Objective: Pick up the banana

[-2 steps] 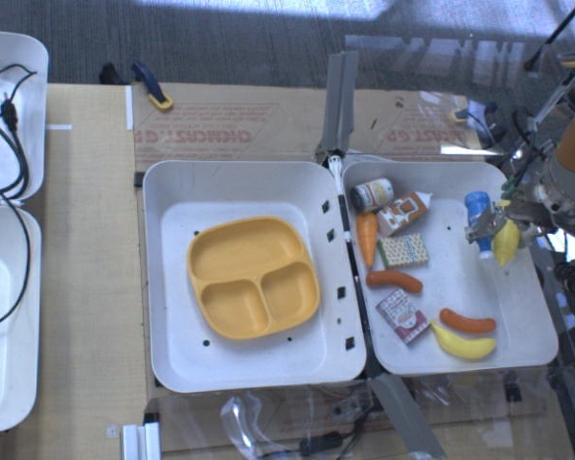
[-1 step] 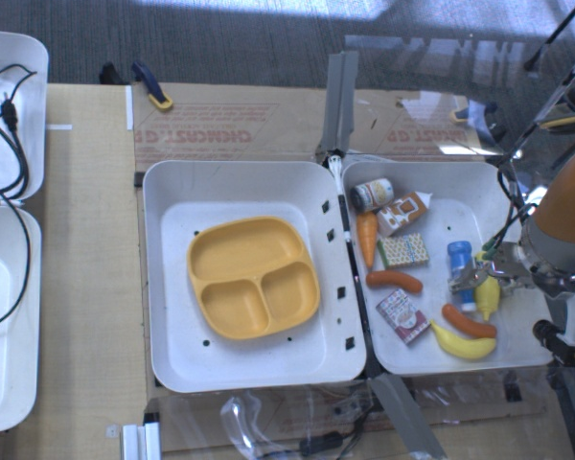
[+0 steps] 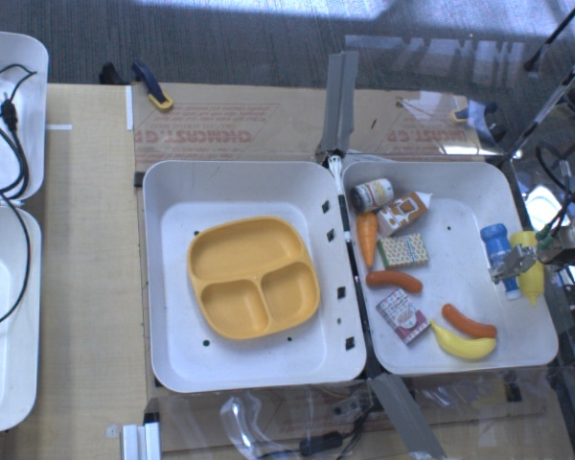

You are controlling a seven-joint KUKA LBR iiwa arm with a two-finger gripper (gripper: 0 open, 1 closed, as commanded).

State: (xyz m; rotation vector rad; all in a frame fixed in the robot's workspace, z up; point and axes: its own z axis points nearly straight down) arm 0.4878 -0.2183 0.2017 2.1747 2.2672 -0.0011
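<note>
Gripper (image 3: 556,246) sits at the right rim of the right bin (image 3: 448,360), largely indistinct; whether it is wide or narrow cannot be told. Just beside it, at 9 o'clock: yellow bottle (image 3: 528,263), blue bottle (image 3: 497,248). Banana (image 3: 463,345) lies at 7 o'clock, well apart (red sausage (image 3: 470,321) touching it), near the front wall.

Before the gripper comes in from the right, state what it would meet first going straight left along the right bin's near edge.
Probably the banana, at its right end. The red sausage lies just behind it, seemingly touching. Height is unclear.
</note>
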